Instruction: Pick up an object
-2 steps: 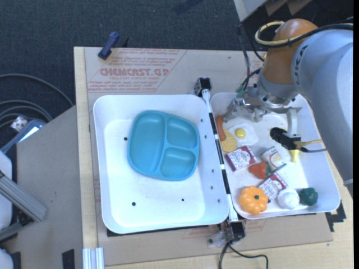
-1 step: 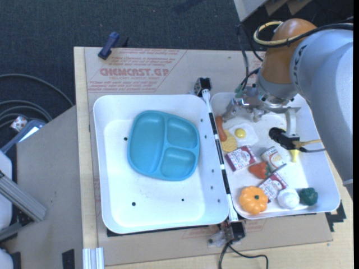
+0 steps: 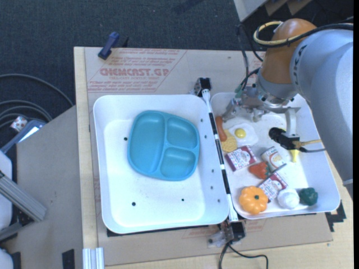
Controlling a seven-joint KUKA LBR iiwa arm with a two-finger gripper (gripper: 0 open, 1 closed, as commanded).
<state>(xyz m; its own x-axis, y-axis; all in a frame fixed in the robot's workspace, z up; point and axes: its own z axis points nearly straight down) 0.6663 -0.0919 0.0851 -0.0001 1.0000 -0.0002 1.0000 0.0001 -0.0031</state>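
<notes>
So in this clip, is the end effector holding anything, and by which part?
It cannot be told: the end effector sits over the far end of the right bin, near the fried egg, with nothing visibly gripped.

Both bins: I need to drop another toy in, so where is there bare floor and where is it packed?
The left bin has bare floor all around the blue divided plate, widest along its front edge. The right bin is crowded: fried egg, packets, orange pumpkin, white ball and green piece fill it, with the arm over its back.
</notes>
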